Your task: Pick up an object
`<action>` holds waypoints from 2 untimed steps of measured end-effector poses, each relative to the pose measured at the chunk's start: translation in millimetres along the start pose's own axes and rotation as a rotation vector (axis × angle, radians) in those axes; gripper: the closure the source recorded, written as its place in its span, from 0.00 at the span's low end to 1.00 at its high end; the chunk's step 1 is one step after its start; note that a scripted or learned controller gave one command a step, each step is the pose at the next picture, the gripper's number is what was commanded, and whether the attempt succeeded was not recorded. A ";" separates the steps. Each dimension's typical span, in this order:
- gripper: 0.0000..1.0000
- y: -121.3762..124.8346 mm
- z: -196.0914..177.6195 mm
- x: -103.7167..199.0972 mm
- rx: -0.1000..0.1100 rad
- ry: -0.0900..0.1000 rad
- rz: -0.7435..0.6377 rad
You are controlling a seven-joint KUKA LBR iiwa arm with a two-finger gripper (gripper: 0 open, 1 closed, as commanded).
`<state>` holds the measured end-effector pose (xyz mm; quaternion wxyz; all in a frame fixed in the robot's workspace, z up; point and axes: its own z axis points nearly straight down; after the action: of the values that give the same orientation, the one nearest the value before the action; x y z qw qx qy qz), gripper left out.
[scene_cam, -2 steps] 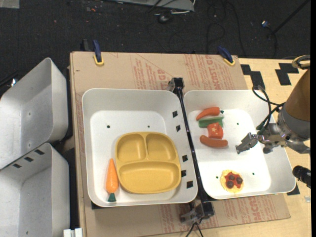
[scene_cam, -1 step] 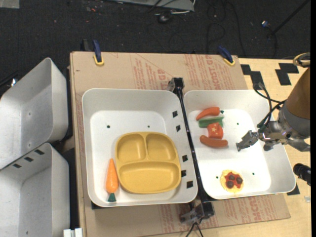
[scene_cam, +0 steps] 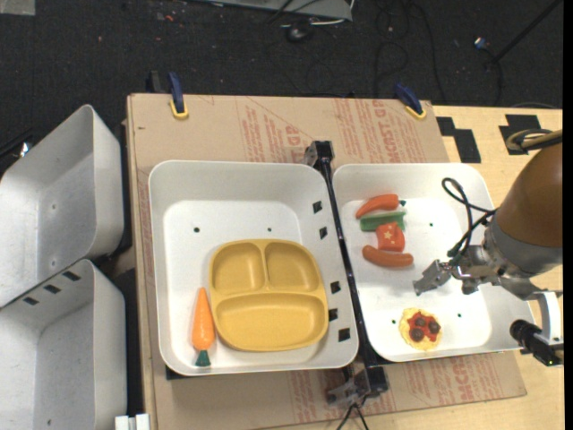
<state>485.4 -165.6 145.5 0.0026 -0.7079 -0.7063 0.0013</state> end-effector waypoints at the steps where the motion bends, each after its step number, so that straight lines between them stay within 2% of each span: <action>1: 0.00 -0.1 53.0 0.5 -0.002 0.000 -0.001; 2: 1.00 0.5 40.7 0.5 -0.005 -0.001 0.001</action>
<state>485.6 -165.1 104.9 0.0002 -0.7082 -0.7060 -0.0001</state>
